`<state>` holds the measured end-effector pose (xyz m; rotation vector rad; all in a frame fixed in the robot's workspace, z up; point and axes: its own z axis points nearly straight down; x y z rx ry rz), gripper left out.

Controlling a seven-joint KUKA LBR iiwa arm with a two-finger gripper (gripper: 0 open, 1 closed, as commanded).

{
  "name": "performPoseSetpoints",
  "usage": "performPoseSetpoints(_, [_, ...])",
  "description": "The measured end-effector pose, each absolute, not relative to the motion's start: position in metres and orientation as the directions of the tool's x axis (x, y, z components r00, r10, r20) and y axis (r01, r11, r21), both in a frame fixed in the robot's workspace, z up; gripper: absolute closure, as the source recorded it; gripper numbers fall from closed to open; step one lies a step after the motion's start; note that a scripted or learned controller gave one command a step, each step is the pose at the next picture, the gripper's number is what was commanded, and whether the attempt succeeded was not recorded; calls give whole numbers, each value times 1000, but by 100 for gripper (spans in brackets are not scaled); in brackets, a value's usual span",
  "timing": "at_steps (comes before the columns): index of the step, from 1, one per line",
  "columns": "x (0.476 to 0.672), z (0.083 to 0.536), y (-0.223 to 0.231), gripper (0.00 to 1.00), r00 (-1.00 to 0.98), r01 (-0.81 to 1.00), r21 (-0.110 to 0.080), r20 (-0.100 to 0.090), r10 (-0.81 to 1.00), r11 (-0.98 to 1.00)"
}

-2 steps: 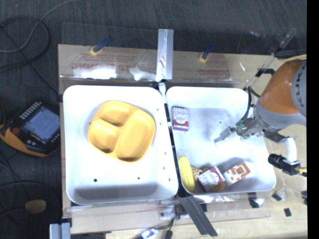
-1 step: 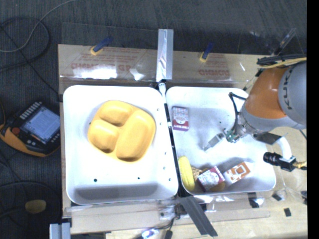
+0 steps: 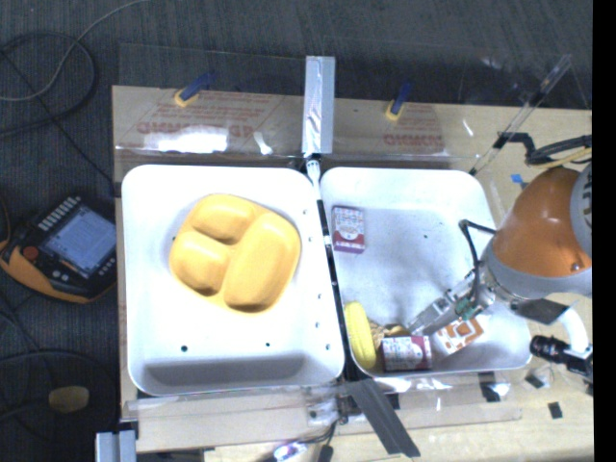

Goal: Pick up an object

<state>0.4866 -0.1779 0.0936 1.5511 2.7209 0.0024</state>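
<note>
Arm [image 3: 544,234]: grey w/ orange band, comes in from right edge of frame, wrist over right side of right bin.
End effector [image 3: 430,318]: low in lower-right part of right bin, angled down-left toward the items at the front wall; grip state can't tell, tip too small and dark to read.
Right bin [image 3: 414,186]: shallow, white, right half of desk.
Red-white packet [image 3: 348,229]: flat, upper left of right bin, near the divider, well apart from end effector.
Yellow object [image 3: 359,335]: banana-like, lower left corner of right bin, along the left wall.
Dark can/jar [image 3: 404,352]: lying on its side w/ reddish label, just right of yellow object, near the end effector tip; contact can't tell.
Orange-white carton [image 3: 460,335]: small, tilted, just right of the can, under the wrist.
Left bin [image 3: 144,258]: white, left half of desk.
Yellow plush-like lump [image 3: 234,250]: big, three-lobed, centre of left bin.
Desk [image 3: 130,123]: brownish top, clear sheet at the back w/ blue-yellow clamps.
Pendant [image 3: 60,248]: orange-black handheld w/ screen, on floor at left edge of frame.
</note>
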Motion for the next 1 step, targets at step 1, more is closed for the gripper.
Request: performPoseSetpoints(1, [490, 92, -166, 0, -501, 865, 15, -16, 865, 501])
